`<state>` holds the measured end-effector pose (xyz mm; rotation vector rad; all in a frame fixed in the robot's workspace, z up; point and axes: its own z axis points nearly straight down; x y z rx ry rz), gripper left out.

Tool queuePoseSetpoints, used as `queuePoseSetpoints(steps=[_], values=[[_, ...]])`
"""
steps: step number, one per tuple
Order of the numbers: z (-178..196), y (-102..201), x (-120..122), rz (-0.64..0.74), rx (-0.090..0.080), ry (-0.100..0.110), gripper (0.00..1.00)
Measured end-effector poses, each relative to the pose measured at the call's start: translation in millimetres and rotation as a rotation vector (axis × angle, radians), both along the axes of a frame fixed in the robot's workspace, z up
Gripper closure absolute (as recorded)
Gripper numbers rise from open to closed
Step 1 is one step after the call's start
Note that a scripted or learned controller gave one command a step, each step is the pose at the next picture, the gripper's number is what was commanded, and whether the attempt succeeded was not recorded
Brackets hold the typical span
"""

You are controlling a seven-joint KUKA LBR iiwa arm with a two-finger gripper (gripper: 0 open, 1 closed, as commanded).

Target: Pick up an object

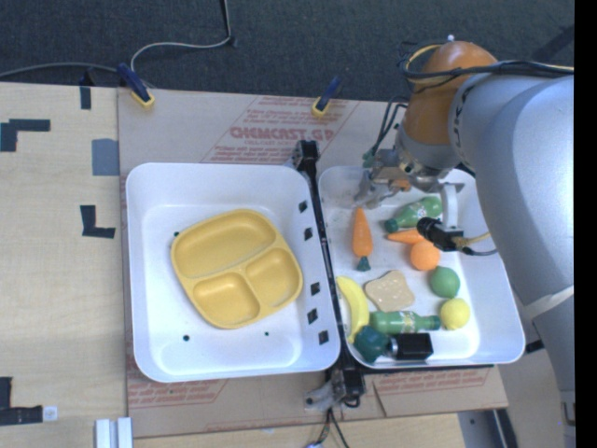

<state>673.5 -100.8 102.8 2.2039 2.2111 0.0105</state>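
Note:
The right bin (485, 343) holds several toy foods. An orange carrot (361, 233) lies near its left wall, with a green vegetable (413, 215) and a second orange piece (404, 236) to its right. Further forward are an orange ball (424, 256), a green lime (445, 281), a yellow lemon (454, 314), a bread slice (389, 292), a banana (352, 304), a green bottle (403, 322) and a black block (410, 346). My gripper (376, 189) hangs over the bin's far left corner, just behind the carrot's tip, with nothing seen held.
The left bin (149, 343) holds a yellow divided plate (238, 267). A black divider (315, 241) runs between the bins. The arm's grey body (522, 175) covers the right bin's far right side. Cables and clamps lie beyond the bins.

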Motion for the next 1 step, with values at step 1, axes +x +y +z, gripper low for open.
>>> queuePoseSetpoints(steps=[1], values=[[-0.2, 0.0, -0.2, 0.000, 0.000, 0.000, 0.00]])
